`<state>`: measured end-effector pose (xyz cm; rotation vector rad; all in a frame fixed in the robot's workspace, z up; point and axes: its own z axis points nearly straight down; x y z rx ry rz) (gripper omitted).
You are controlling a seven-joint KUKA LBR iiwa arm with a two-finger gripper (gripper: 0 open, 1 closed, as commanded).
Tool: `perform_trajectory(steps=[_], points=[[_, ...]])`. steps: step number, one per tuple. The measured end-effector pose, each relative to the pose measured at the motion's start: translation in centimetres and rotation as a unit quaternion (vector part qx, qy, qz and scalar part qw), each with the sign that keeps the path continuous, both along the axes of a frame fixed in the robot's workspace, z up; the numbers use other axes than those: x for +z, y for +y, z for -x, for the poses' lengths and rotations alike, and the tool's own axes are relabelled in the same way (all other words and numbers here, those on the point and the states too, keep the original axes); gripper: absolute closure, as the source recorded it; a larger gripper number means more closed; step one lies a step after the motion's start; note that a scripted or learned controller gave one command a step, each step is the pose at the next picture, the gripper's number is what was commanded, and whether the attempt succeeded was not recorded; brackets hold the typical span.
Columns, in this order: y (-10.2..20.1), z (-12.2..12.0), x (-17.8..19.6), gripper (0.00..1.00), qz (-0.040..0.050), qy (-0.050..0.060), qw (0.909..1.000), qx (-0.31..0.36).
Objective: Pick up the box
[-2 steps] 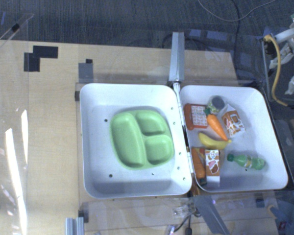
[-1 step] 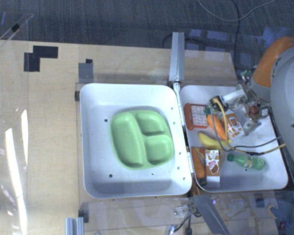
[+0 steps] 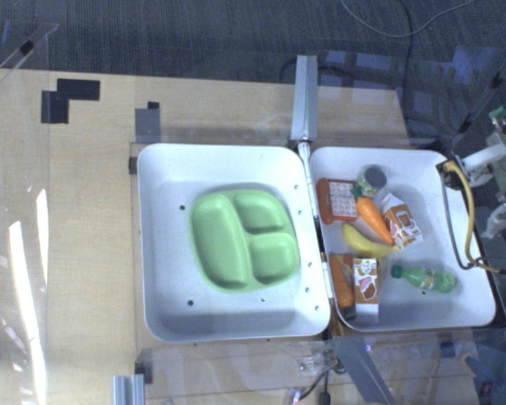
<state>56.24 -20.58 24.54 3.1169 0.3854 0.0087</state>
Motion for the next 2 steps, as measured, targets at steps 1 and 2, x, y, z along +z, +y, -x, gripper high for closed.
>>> perform_trajectory(steps=[1, 2], points=[[0.1, 4.7, -15.2, 0.00, -0.0009, 0.002, 1.0000, 0.005], [4.1, 2.1, 17.0, 0.00, 0.0001, 0.000, 1.0000, 0.007]])
